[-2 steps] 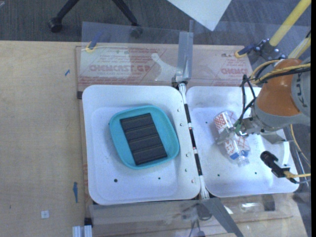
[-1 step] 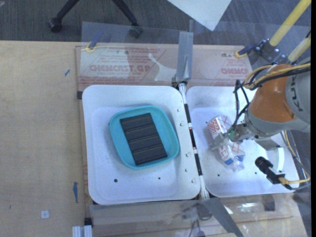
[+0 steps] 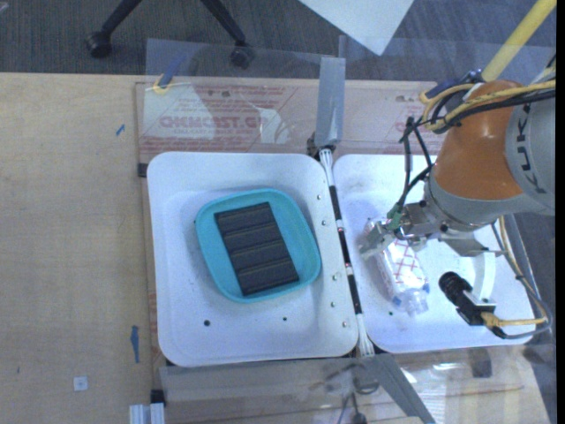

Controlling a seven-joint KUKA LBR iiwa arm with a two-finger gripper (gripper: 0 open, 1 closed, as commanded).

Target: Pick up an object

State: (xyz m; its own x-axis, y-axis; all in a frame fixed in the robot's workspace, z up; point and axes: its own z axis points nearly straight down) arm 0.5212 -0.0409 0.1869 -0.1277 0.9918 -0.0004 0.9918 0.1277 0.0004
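Note:
A clear plastic bottle (image 3: pixel 403 278) with a red criss-cross label lies on its side in the right bin (image 3: pixel 371 184), its cap end toward the front. My gripper (image 3: pixel 385 235) is low over the bottle's far end, right at it; the wrist and orange band hide how it meets the bottle. In the left bin (image 3: pixel 177 184) a teal square plate (image 3: pixel 212 237) carries a black ridged block (image 3: pixel 257 248).
The bins' raised rims meet in a ridge (image 3: pixel 340 246) just left of the gripper. A grey tape strip (image 3: pixel 331 95) and a printed sheet (image 3: pixel 221 117) lie behind the bins. Bare wooden bench (image 3: pixel 62 237) stretches to the left.

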